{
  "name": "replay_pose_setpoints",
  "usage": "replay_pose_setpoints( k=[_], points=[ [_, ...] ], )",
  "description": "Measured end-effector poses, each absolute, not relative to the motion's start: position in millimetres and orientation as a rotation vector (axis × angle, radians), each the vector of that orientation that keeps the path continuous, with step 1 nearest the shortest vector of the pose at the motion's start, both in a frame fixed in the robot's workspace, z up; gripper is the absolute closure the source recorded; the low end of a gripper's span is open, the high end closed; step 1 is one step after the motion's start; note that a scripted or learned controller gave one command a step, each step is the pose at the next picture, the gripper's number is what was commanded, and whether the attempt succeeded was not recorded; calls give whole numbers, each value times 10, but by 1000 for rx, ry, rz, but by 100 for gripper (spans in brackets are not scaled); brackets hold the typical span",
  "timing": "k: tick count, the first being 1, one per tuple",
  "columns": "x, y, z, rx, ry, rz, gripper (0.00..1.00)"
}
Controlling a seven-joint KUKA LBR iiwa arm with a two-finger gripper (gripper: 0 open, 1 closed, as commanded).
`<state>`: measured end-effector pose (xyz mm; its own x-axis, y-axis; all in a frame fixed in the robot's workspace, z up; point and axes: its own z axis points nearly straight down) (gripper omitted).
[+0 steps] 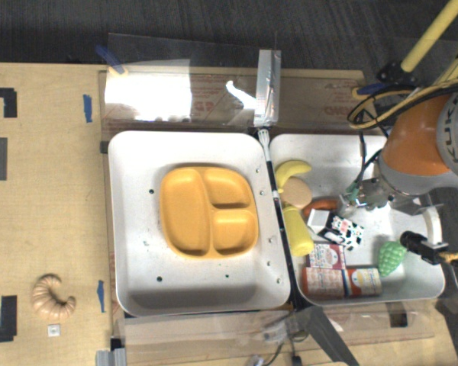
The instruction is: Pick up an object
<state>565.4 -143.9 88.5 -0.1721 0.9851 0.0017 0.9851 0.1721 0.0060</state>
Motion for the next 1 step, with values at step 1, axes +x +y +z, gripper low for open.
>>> replay_pose_setpoints(
  k=[1],
  points=[
    [5349,-1000,906,2041,2383,6,100]
  ],
)
